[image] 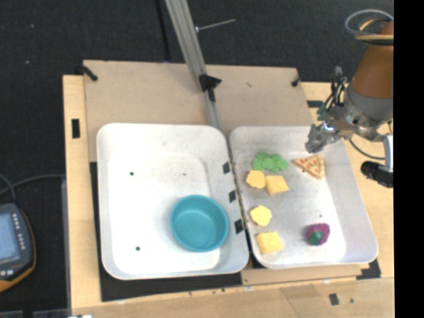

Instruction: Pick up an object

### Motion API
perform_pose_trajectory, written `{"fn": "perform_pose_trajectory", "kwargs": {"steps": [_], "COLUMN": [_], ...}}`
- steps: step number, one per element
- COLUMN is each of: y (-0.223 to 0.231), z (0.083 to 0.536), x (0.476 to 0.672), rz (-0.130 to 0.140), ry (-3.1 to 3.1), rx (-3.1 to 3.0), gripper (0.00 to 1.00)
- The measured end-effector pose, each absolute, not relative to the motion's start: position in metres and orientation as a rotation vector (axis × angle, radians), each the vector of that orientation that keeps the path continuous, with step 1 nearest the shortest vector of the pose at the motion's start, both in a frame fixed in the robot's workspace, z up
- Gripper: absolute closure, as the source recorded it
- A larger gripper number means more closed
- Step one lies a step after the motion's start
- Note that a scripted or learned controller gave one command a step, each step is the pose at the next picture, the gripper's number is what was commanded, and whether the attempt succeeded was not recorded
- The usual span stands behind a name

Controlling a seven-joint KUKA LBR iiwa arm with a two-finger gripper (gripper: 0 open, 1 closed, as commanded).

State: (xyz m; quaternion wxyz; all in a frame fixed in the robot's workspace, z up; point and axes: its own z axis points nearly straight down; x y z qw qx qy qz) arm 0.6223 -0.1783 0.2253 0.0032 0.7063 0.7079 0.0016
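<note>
1. While the left bin carries one item, a teal bowl near its front right corner, the right bin carries the rest.
2. Right bin, left part: green leafy piece; just below it a yellow round piece touching a yellow block.
3. Nearer the front: a second yellow round piece, and a yellow wedge just below it. A purple piece with a green top lies apart, to the right.
4. Orange triangular slice lies near the far right edge.
5. Tool hangs just above that slice; cannot tell how far it is open; nothing visibly held.
6. Risk, judged: the slice looks flat, so closing could skid it toward the bin wall, or the tool could shut above it and catch nothing.
</note>
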Motion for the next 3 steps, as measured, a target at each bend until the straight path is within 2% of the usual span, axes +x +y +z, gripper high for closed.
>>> {"fn": "perform_pose_trajectory", "kwargs": {"steps": [1, 3], "y": [-0.177, -0.078], "z": [0.290, 0.284], "x": [0.622, 0.620], "rz": [0.007, 0.001], "ry": [2.219, 2.228], "rx": [2.212, 2.215], "gripper": [1.00, 1.00]}}
